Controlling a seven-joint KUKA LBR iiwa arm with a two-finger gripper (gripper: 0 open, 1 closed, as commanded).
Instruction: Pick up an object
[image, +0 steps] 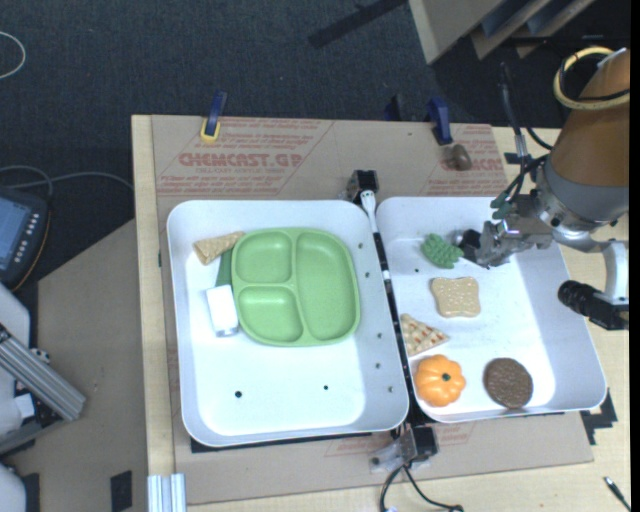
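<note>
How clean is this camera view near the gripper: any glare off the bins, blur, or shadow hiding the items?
Camera view: lighting is even and soft, with only faint shadows under the green plate and pumpkin. The white right bin is bright but not blown out. The gripper looks dark and slightly soft beside the green toy, so its fingertips are hard to resolve.

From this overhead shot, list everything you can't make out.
- Tool: dark and small in the camera view; whether it touches the green leafy item beside it is unclear.
- Arm: cut off by the top and right edges.
- White block and tan wedge: each lies against the green plate; overlap unclear.
- Pizza slice: near end runs into the rim between the bins.
- Brown disc: too blurred to identify.
</note>
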